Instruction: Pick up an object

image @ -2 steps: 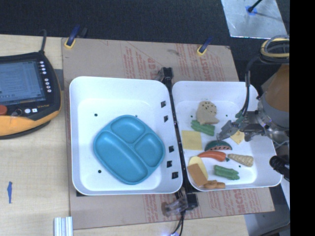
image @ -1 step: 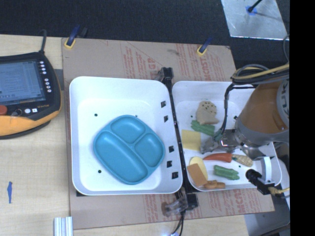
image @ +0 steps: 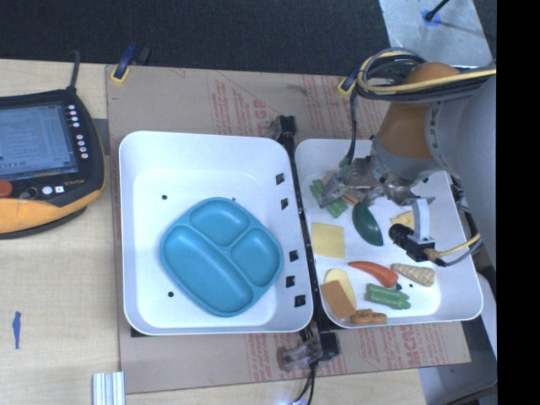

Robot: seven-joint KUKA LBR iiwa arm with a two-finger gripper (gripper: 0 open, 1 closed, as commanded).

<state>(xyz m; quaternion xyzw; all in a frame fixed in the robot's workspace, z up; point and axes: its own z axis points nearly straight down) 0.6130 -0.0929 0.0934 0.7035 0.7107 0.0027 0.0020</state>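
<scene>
- Likely target: green piece (image: 326, 199) in upper-left part of right bin (image: 456, 306); shape unclear, partly hidden under metal of pincer (image: 348, 186).
- Relative to pincer: directly beneath and slightly to view's lower left; touching or just apart, cannot tell which.
- Long axis of green piece: seems to run diagonally, from upper left to lower right of view; pointing end not readable, too small and occluded.
- Pincer state: cannot tell whether clenched or released; nothing confirmed as grasped.
- Judged: coming move turns on whether pincer closes across short axis of green piece, i.e. roughly perpendicular to that diagonal.
- Just beside, to lower right: dark teal leaf-shaped piece (image: 366, 224), long axis near vertical in view, narrow end toward lower right.
- Below: yellow square slice (image: 328, 240), flat on bin floor, apart from green piece.
- Further down: red pepper-like piece (image: 372, 271), long axis roughly horizontal; green bean-like piece (image: 387, 297) below it; tan wedge (image: 338, 297) and orange piece (image: 368, 316) by lower rim; pale cone-shaped piece (image: 413, 274) to the right.
- Arm (image: 456, 133) enters from view's right, orange band above wrist, over upper half of right bin.
- Left bin (image: 143, 175) holds blue divided tray (image: 221, 256); well apart from pincer.
- On counter (image: 51, 310) at far left: handheld control tablet (image: 46, 154).
</scene>
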